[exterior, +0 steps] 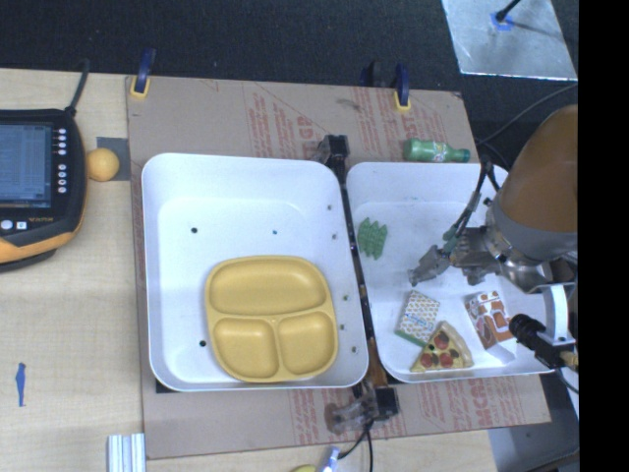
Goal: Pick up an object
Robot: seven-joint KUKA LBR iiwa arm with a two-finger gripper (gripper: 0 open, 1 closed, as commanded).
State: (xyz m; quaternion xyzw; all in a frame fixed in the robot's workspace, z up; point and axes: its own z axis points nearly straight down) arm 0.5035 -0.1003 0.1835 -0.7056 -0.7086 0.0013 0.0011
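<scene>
one yellow tray [270, 318], two white bins [167, 264], one pincer [428, 265]

One fixed camera looks down at a slant, seemingly from mid-height, on both white bins [157, 264].

Grey arm [526, 239] — broad orange band [543, 170] above the wrist — dark metal claw [429, 264].

Cardboard sheet [295, 116] covers a wooden bench [59, 362] (dark floor [246, 13] beyond).
</scene>
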